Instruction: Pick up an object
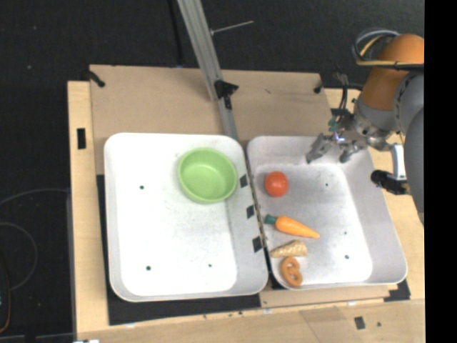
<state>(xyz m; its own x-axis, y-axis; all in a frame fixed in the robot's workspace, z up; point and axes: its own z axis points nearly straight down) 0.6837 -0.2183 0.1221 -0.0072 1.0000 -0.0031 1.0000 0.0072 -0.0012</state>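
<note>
Here we are above the table (164, 98), two white bins side by side on it. The arm (389, 77) comes in from the right, orange band showing above the wrist, and the pincer (330, 153) hangs over the far right corner of the right bin (357, 213). Its two fingers are spread apart, tips pointing down toward the bin floor, and there is nothing between them.

Now the things on offer, all in that right bin and all toward its left side. The red tomato (277, 184) sits closest to the pincer, down and to the left of it, clearly apart with bare white floor between. Further toward the near edge lies the orange carrot (294, 226), green stub pointing left at the bin wall, tip pointing right. Just beyond it, a pale beige piece (288, 249), and touching or nearly touching that, right in the near left corner, an orange ringed piece (291, 271); I can't tell what either one is from here. These three are well apart from the pincer.

Over in the left bin (143, 241) a green bowl (207, 176) stands upright near the far right corner, close to the divide between the bins, a metal pole (203, 41) slanting in above it
</note>
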